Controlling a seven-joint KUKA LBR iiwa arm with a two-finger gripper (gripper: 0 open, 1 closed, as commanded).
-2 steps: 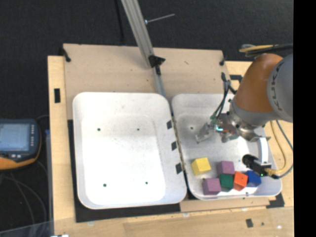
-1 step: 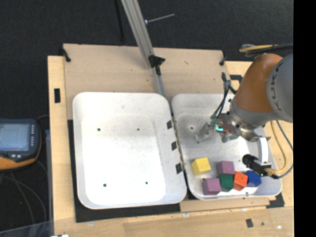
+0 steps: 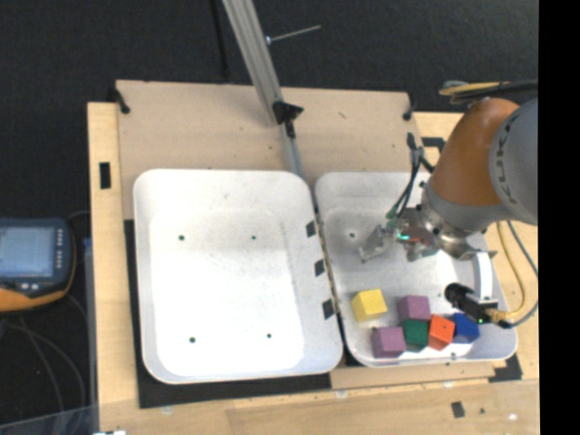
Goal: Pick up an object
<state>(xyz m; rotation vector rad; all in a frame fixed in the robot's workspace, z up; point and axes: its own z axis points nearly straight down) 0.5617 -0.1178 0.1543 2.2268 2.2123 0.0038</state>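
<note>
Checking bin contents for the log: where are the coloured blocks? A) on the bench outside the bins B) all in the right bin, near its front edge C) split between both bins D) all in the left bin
B: the yellow block, two purple blocks, green block, orange block and blue block all sit clustered in the right bin, toward its near edge.

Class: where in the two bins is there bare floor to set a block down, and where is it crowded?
Left bin: bare floor wall to wall. Right bin: free along its far wall. Crowded at its near wall: yellow block, purple blocks, green, orange, blue.
</note>
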